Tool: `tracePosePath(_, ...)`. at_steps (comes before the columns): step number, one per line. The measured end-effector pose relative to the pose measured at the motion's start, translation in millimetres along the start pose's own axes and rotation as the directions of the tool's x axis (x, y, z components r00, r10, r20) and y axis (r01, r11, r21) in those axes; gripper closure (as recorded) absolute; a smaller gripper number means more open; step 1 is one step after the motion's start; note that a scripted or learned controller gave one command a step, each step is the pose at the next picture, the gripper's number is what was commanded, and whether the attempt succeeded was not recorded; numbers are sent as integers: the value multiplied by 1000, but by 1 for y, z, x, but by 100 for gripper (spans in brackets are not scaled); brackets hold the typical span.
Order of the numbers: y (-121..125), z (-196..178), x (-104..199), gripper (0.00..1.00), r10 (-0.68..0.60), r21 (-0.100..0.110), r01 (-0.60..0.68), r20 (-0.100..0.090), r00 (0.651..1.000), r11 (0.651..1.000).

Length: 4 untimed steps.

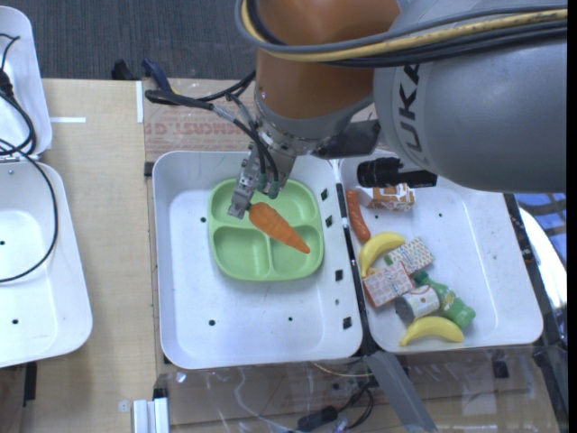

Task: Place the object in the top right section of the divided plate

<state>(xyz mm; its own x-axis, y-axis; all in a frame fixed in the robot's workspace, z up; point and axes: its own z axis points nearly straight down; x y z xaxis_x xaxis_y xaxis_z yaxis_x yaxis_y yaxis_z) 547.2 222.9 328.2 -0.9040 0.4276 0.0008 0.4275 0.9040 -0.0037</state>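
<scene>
grey two-finger gripper (pixel 253 190) over green divided plastic plate (pixel 236 258) in left white bin (pixel 180 314), fingers slightly parted, holding nothing, orange plastic carrot (pixel 280 227) lying slantwise on plate's right side across divider, top end just beside fingertips

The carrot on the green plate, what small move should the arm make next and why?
Probably nudge the carrot toward the plate's top right section. It lies slantwise, its blunt end near the gripper at the plate's upper middle, its tip reaching down into the lower right section. Whether the fingers grip it can't be told, so first confirm a hold.
</scene>
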Motion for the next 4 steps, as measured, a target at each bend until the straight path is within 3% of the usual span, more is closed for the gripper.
tracePosePath(1,-39,102,-8,100,-45,2,46,-4,999,999)
tracePosePath(2,-24,129,64,100,-210,1,210,-4,978,978)
tracePosePath(3,-56,87,48,100,-274,-1,274,-1,962,962)
tracePosePath(4,-34,23,-45,100,-38,-3,38,2,999,999)
